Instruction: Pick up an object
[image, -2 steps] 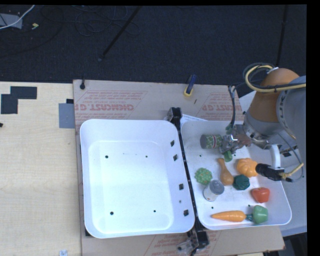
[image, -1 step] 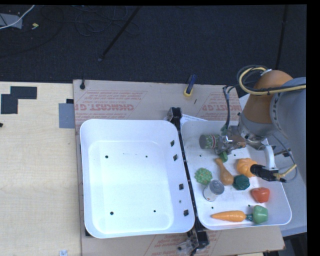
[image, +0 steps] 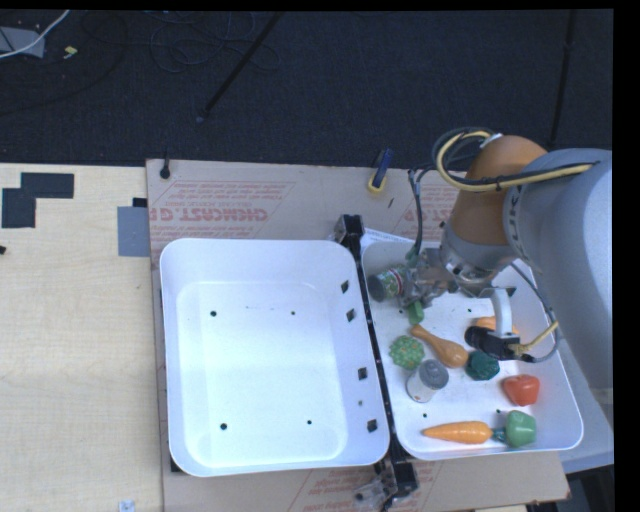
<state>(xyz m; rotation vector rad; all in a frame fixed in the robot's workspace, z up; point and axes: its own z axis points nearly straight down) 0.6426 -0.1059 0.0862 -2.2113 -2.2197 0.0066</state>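
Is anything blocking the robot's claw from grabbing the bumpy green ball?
Nothing visible blocks it. The gripper is near the upper left of the right bin, and the green ball lies just below it, with the orange gourd beside.

glossy plastic bins (image: 260, 262), matt cardboard base (image: 250, 200)

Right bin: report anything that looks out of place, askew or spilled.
Nothing stands out. The toy foods lie loosely in the right bin: a carrot, a red piece and a small can tipped on its side. Nothing lies outside it on the bench.
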